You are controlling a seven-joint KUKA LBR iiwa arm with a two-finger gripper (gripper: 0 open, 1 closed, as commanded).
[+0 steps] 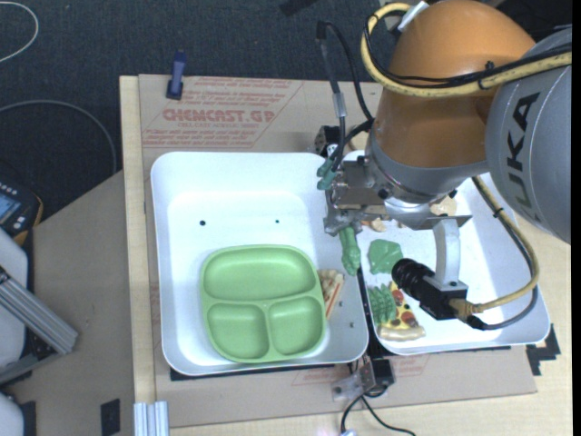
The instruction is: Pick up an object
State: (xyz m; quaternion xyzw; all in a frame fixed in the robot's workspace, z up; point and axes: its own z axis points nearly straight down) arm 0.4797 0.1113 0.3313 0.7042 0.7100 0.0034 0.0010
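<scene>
Fig. legend, camera view. My grey arm w/ orange wrist dome (pixel 454 80) reached in from the right and hung low over the right shallow white bin (pixel 508 330), its bulk covering most of that bin. My gripper (pixel 349 209) sat near the wall btwn the two bins; whether it was open, closed or holding anything I could not tell, since the wrist body hid it.

Candidate objs lay close by: a long green pod-shaped toy (pixel 349 248) just below the gripper, a crumpled green leaf-like piece (pixel 384 252) beside it on the right, and a flat toy pizza slice w/ green and red toppings (pixel 398 314) nearer the front edge. In the left shallow white bin (pixel 172 243) sat a green three-compartment plastic tray (pixel 263 300), w/ a small tan stick-like item (pixel 330 287) touching its right rim.

Judgement: the pod was the likeliest target. To do the step well I needed to come straight down, straddle the pod across its narrow width, keep clear of the bin wall, and close fully before lifting.
</scene>
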